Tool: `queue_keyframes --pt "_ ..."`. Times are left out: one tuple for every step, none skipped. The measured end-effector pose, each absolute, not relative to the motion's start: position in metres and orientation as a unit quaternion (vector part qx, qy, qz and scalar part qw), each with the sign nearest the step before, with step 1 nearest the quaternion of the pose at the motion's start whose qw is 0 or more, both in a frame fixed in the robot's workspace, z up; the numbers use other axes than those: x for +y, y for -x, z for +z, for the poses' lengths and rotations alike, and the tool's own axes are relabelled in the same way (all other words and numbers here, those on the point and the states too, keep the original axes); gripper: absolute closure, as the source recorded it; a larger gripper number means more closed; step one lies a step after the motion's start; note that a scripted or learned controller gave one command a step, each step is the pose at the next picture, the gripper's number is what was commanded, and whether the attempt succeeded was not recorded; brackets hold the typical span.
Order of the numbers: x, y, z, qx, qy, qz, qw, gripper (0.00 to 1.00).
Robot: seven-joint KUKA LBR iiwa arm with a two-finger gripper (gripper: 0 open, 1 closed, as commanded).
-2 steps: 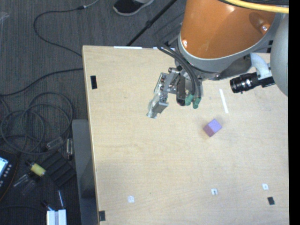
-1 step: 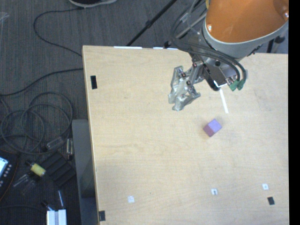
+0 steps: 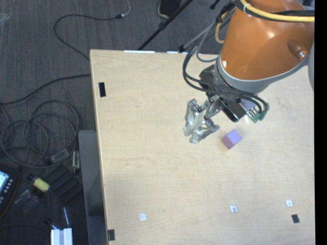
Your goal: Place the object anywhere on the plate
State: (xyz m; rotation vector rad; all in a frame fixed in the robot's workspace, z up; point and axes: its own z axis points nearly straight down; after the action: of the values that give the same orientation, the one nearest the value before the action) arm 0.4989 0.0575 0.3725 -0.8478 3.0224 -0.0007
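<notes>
A pale wooden tabletop (image 3: 153,177) takes up most of the camera view, seen from above, with dark grey carpet (image 3: 41,45) to its left and above it. Small black tape marks (image 3: 102,89) sit near the table's left edge and at its lower right, and a few tiny white markers (image 3: 233,209) dot the lower part of the surface.

The arm's big orange shell (image 3: 265,29) fills the upper right corner, with a yellow cable (image 3: 271,15) looped over it and black cables (image 3: 191,65) hanging off its left side. Below it the wrist carries the silver two-finger gripper (image 3: 196,131), which points down and to the left over the bare wood at mid-table. Its metal fingers (image 3: 192,117) stand slightly apart with nothing between them.

The object, a small lilac cube (image 3: 232,139), lies flat on the table just to the right of the gripper, close to it but not touching.

On the carpet at left, loose black cords (image 3: 36,131) curl in loops, and a small yellow-ended plug (image 3: 41,185) and a white bracket (image 3: 61,236) lie near the bottom left corner.
</notes>
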Motion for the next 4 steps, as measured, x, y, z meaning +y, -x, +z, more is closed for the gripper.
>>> queue_keyframes --pt "0.055 -0.501 0.382 0.988 0.155 0.0003 0.002 1.00" --pt "0.032 -0.554 0.435 0.999 0.032 0.0000 0.003 1.00" --pt "0.014 -0.531 0.435 0.932 0.363 -0.0001 0.002 1.00" --pt "0.053 -0.523 0.441 0.904 0.427 -0.0046 0.006 1.00"
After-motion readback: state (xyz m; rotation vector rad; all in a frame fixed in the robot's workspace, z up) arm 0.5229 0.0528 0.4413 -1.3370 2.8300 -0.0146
